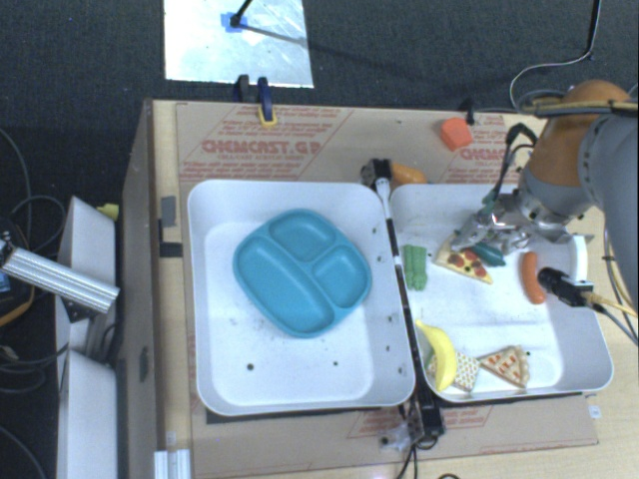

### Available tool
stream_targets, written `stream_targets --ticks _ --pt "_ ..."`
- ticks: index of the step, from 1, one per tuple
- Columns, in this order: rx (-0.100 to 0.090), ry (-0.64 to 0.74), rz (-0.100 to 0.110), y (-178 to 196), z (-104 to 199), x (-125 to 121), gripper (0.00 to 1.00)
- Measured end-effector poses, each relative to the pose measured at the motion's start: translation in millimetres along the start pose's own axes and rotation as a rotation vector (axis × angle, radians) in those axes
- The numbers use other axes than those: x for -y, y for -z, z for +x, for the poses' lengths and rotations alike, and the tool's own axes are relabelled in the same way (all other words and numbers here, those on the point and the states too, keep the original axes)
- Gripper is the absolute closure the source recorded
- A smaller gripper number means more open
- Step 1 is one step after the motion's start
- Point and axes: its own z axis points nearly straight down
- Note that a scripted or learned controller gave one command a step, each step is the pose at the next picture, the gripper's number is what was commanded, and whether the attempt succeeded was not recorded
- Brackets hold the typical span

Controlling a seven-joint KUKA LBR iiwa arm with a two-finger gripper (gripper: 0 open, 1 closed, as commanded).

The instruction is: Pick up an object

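The pincer (pixel 486 236) hung low over the right bin (pixel 589 362), near its far side, directly above a pizza slice (pixel 465 262). Whether it was apart or together could not be told, since the metal parts blurred into each other.

The pizza slice was a flat triangle with a tan crust, red sauce and dark and bluish spots of topping, its point aimed right. It lay on the bin floor just under the pincer; contact could not be judged.

To its left a green block (pixel 414 266) lay beside the divider. To its right lay an orange-red sausage (pixel 533 276). At the near edge a banana (pixel 440 353) touched a second pizza slice (pixel 505 365).

The left bin (pixel 225 367) held a blue divided plate (pixel 303 271). On the worktop (pixel 300 143) beyond the bins sat an orange block (pixel 456 133).
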Motion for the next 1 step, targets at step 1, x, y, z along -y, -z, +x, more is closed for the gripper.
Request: stream_targets --ticks 1 --pt "0.016 0.008 -0.027 69.1 -22.6 -30.1 0.0"
